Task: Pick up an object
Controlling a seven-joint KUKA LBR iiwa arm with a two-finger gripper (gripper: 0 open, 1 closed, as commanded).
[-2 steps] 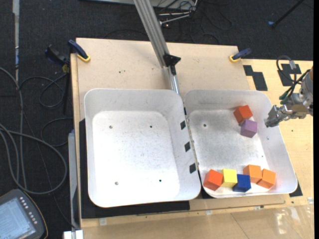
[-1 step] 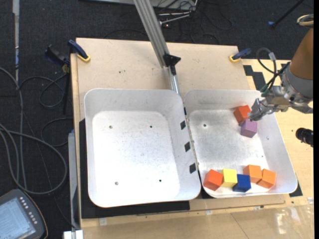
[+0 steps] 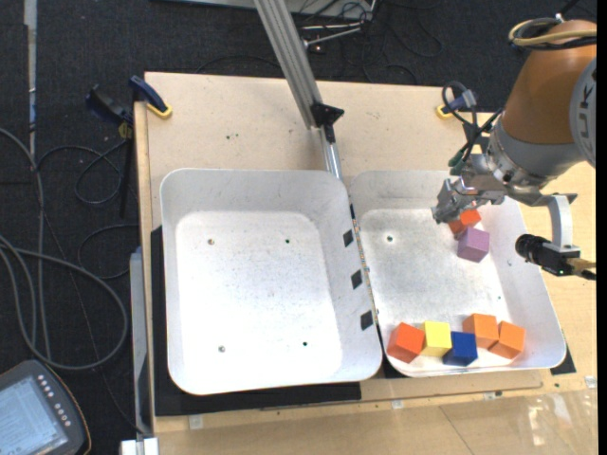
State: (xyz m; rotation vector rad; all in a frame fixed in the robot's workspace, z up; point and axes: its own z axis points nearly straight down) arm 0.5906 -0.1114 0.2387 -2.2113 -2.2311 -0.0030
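We see the gripper (image 3: 459, 207) low over the far part of the right bin (image 3: 398, 254), w/ the arm (image 3: 545, 93) reaching in from the right. Just under its tip sits a small orange-red block (image 3: 465, 222), and touching that on the near side is a purple cube (image 3: 473, 244). Whether the fingers are apart or together we can't tell; the tip is dark and small from this angle, so we don't claim a hold. The orange-red block is partly covered by the tip, and we can't tell if it's off the bin floor or resting on it. Along the near edge of the same bin lie five more blocks in a row: an orange cube (image 3: 407, 340) at left, then a yellow cube (image 3: 437, 336), a blue cube (image 3: 463, 348), and two orange blocks (image 3: 497, 334) at right. The left bin (image 3: 190, 197) has none. Our read: approx. mid-task, the approach looks done and the gripper is at a target, but a firm grasp and lift are not yet shown, so the pick is left to prove.
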